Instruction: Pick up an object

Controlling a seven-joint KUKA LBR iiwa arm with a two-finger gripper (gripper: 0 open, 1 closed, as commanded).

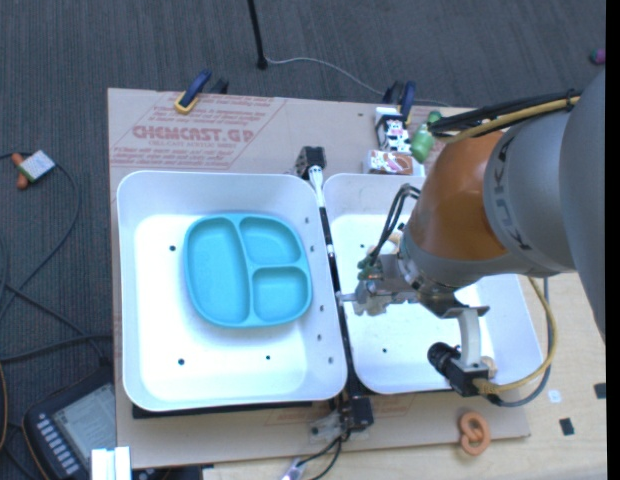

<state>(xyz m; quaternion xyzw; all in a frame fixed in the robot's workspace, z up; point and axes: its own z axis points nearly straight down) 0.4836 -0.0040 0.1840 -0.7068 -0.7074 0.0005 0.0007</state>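
Blue divided plate (248, 270) lies flat in left bin (150, 208), well apart from gripper (368, 298) lowered in right bin (525, 343). Finger state: cannot tell. Risk: closing on nothing there; shallow plate rim slipping.

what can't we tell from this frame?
- Gripper finger state: camera view, blurred and too small.
- Right bin contents: the arm covers most of its floor.
- Whether anything is grasped: nothing discernible between the fingers.
- Blue tray compartments look bare.
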